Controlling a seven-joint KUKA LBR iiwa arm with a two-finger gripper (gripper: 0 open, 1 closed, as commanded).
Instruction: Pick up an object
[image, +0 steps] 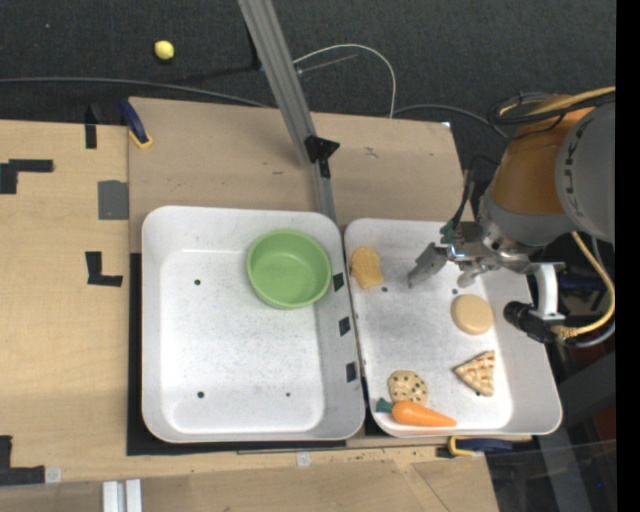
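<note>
Pick not yet made: my pincer (445, 268), fingers spread wide and holding nothing, hangs over the right bin (530, 412), with the round cream biscuit (472, 314) at its 5 o'clock and the yellow block (366, 267) at its 9 o'clock, both untouched.

A small yellow ball (164, 49) lay on the dark floor beyond the bench. A blue-and-yellow clamp (136, 124) sat at the brown board's (230, 150) far left corner, and a grey metal pole (285, 85) slanted across it.
</note>
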